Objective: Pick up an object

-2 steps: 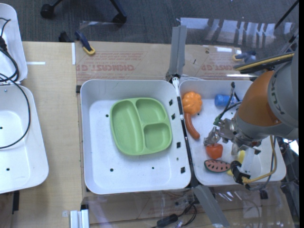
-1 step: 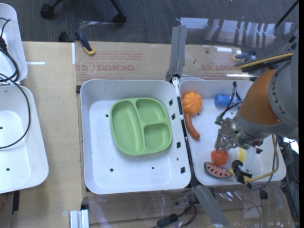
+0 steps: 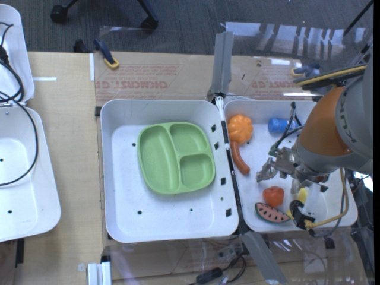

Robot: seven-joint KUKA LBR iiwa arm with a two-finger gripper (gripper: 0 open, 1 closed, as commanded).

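Note:
The right bin (image 3: 259, 150) holds several toy foods: an orange pumpkin (image 3: 240, 128) at the back left, a reddish sausage (image 3: 240, 158) just in front of it, a blue object (image 3: 277, 124) at the back, a red tomato (image 3: 274, 195) and a watermelon slice (image 3: 271, 212) near the front. A yellow piece (image 3: 303, 195) peeks out under the arm. My gripper (image 3: 274, 167) hangs low over the middle of this bin, just behind the tomato and right of the sausage. Nothing is visibly held in it.
The left bin (image 3: 113, 177) carries a green three-compartment plate (image 3: 176, 157). A grey divider post (image 3: 222, 58) rises between the bins at the back. My arm's grey and orange body (image 3: 323, 132) covers the right bin's right side. A white tub (image 3: 18, 177) sits far left.

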